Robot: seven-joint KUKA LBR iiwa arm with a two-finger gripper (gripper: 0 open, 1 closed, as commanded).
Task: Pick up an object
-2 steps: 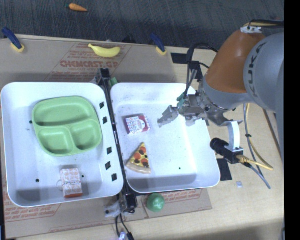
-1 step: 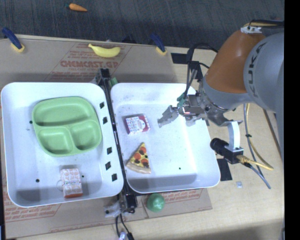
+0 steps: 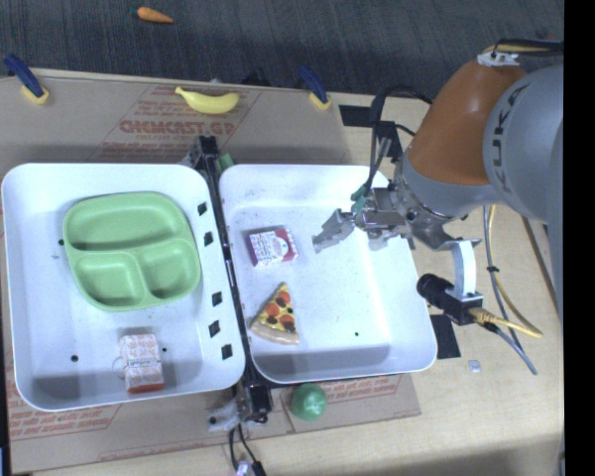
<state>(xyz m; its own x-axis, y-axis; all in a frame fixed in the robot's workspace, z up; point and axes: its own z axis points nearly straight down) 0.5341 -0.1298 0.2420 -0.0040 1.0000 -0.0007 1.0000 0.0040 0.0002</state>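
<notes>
From the camera view, the arm (image 3: 476, 127) enters at three o'clock and its gripper (image 3: 335, 229) hangs over the right bin (image 3: 397, 350), toward that bin's two o'clock corner. The fingers look close together with nothing seen between them; how far they are parted cannot be told. Judging by this, the pick is not yet done: no object is lifted. The nearest candidates lie in the right bin: a small red-and-white packet (image 3: 271, 247) at nine o'clock from the gripper, and a toy pizza slice (image 3: 276, 314) at seven o'clock, both apart from the fingers. The left bin (image 3: 20, 266) bears a green divided tray (image 3: 131, 248) and a small wrapped box (image 3: 141, 361). A toy banana (image 3: 207, 98) and a green ball (image 3: 308, 401) sit outside the bins. Nothing blocks the packet
</notes>
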